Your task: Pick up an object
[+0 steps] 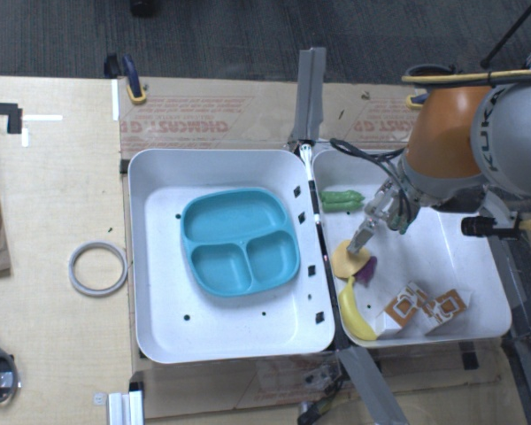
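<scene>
From above, the end effector (363,242) hangs low in the right bin (487,321), its tip just over the yellow disc (345,261); whether it is open or closed, I cannot tell. Near the disc lie a purple piece (366,271), a banana (356,317) and a green pod (341,200). Nothing looks lifted yet, so the pick remains to be done.

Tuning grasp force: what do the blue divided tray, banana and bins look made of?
Blue divided tray: likely moulded plastic, matte, uniform colour, rounded compartments. Banana: probably a plastic or rubber toy, smooth even yellow; real fruit can't be ruled out. Bins: white hard plastic, slightly glossy, with soft highlights on the walls.
</scene>
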You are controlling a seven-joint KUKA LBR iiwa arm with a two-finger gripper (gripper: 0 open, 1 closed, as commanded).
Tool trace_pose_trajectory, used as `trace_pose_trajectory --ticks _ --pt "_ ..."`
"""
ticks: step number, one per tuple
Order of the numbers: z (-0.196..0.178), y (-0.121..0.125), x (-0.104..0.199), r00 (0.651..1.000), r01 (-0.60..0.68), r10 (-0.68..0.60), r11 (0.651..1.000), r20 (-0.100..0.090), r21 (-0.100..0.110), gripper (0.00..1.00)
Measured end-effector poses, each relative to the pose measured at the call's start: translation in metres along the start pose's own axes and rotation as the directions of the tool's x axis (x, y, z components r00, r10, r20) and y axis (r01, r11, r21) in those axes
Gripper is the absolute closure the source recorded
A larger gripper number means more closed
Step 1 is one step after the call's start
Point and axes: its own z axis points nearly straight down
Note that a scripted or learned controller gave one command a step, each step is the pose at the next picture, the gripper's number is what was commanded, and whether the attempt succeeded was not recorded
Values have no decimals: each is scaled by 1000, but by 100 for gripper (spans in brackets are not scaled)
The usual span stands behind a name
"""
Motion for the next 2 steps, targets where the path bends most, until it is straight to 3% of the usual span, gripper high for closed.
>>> trace_pose_trajectory --ticks 1,2 --pt "-98 52 -30 971 -239 239 971 -2 3 0" --pt "-98 47 -34 986 -169 169 986 -2 3 0"
